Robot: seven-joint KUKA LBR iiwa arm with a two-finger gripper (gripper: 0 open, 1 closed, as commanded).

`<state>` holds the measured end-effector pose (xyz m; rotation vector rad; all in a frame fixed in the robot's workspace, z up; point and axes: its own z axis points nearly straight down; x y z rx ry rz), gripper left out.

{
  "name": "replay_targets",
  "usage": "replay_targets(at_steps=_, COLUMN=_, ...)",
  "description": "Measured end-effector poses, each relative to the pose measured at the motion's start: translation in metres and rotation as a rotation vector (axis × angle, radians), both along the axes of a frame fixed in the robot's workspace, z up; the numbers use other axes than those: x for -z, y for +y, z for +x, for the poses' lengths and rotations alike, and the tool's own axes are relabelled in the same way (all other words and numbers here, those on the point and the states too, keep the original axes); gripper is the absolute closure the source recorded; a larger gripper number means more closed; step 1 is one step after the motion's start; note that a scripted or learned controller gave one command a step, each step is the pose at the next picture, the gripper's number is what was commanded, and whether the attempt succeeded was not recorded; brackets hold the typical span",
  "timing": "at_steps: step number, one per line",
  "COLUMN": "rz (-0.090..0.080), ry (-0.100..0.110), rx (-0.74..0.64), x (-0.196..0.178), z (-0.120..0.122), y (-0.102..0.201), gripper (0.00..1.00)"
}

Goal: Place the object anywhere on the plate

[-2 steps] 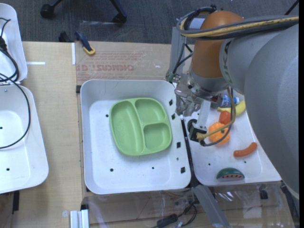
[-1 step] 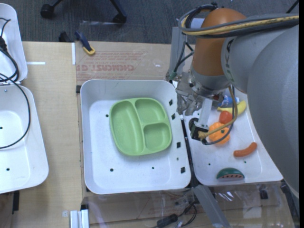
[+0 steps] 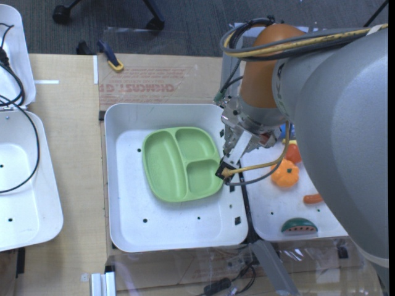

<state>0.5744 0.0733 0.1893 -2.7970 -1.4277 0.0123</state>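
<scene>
A light green plate (image 3: 182, 162) with three compartments lies flat in the left bin (image 3: 123, 214), toward its right side, with nothing on it. My gripper (image 3: 237, 142) hangs over the wall between the two bins, just past the plate's right edge. The big grey arm hides its tip. I see no object held. In the right bin (image 3: 271, 217) lie an orange fruit-like toy (image 3: 286, 175), a red piece (image 3: 294, 153) half hidden by the arm, a small orange stick (image 3: 312, 198) and a watermelon slice (image 3: 299, 227).
The arm covers most of the right bin. A blue item (image 3: 284, 130) peeks out beside the wrist. A white tub (image 3: 24, 184) with black cables stands at the far left. A blue and yellow tool (image 3: 110, 56) lies on the cardboard behind the bins.
</scene>
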Motion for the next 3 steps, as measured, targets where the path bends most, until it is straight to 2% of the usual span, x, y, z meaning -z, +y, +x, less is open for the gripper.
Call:
replay_targets(at_steps=1, rz=0.0, ry=0.0, rx=0.0, x=0.0, z=0.0, y=0.0, gripper=0.0)
replay_targets(at_steps=2, rz=-0.003, ry=0.006, rx=-0.002, x=-0.0067, z=-0.0002, y=-0.0012, gripper=1.0)
replay_targets(at_steps=3, rz=-0.003, ry=0.006, rx=-0.002, x=-0.0066, z=-0.0002, y=-0.0011, gripper=0.0)
